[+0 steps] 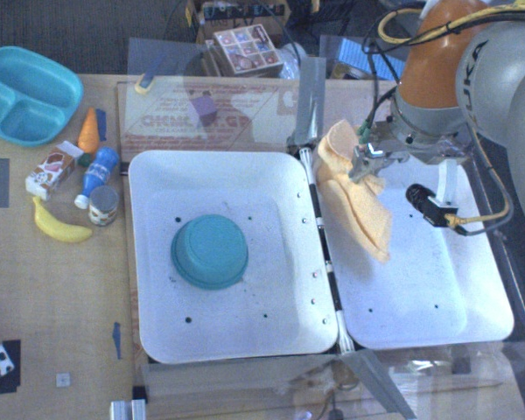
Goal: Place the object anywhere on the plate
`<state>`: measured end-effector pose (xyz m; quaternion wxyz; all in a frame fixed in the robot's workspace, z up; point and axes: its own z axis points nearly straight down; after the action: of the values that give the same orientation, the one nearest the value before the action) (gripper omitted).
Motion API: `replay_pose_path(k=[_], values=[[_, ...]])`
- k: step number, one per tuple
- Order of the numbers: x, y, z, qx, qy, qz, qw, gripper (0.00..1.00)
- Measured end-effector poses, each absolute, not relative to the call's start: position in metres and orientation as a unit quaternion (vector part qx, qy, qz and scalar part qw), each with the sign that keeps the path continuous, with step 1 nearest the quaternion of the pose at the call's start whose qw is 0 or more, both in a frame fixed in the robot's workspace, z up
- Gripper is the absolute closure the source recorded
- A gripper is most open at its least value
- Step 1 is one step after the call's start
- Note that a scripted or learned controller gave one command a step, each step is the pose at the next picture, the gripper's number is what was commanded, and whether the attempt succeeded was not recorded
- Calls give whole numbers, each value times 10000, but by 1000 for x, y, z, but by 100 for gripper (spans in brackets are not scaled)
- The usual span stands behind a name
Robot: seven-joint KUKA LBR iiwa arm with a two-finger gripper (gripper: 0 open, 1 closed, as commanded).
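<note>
Cloth (pixel 360 201), yellow-orange, is seen hanging in folds at the upper left of the right bin (pixel 437 304), beside the divider between bins. Its top edge is pinched w/ the gripper (pixel 365 162) clamped on it, so it dangles approx. vertical, prob. lifted for carrying. Teal plate (pixel 210 251), upturned-looking, is set mid left bin (pixel 157 322), well apart; a leftward carry is judged still needed.

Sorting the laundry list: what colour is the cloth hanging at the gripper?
Pale yellow-orange; the soft crumpled cloth shows best in the camera view.
</note>
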<state>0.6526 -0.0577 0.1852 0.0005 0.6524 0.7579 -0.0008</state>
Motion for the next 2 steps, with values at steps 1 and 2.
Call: replay_pose_path(k=[1, 2], values=[[579, 3, 211, 6179, 7862, -4, -3, 100], [559, 92, 192, 5925, 8055, -2, -7, 100]])
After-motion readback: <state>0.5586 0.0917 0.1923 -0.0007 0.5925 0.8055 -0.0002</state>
